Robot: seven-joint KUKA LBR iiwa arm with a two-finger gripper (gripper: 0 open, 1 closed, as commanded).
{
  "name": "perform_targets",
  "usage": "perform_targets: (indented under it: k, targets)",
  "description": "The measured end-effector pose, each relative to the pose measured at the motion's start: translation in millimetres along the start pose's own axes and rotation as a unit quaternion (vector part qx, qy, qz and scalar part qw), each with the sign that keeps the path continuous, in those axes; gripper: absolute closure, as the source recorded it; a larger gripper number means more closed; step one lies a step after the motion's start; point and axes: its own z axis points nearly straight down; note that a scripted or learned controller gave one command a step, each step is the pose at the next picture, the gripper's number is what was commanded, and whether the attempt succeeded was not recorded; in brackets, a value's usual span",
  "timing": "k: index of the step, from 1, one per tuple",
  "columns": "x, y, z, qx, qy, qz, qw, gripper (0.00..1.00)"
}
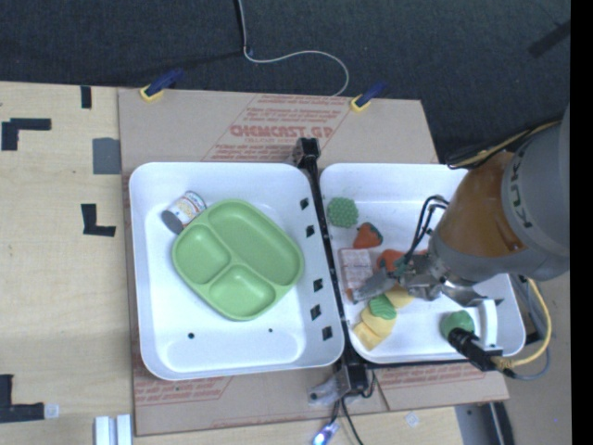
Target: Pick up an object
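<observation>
Jaws (389,281): low in the right bin (435,176), over a cluster of small items; how wide they stand, and whether anything sits between them, cannot be told.

Beneath and beside: a packet (357,269), a red piece (369,235), yellow pieces (375,327) (one capped green). No single target is clear; the packet seems likeliest, lying flat, long axis running roughly toward the bin's near edge.

Further out: green ball (342,212), green round (457,324).

Step, judged: descent onto the cluster. Next move calls for a firm close, then a straight lift.

Left bin (148,276): green tray (238,259), small can (182,211), on the counter (56,248).
</observation>
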Motion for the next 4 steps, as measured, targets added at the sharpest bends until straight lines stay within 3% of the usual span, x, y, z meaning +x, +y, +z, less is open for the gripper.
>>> perform_targets:
  k: [1,2,4]
  targets:
    - [1,-1,6,-0.002,-0.001,0.000,1.0000,0.00]
    - [0,-1,-5,-0.002,-0.002,0.001,1.0000,1.00]
    - [-12,-16,-104,-0.004,-0.002,0.001,1.0000,1.00]
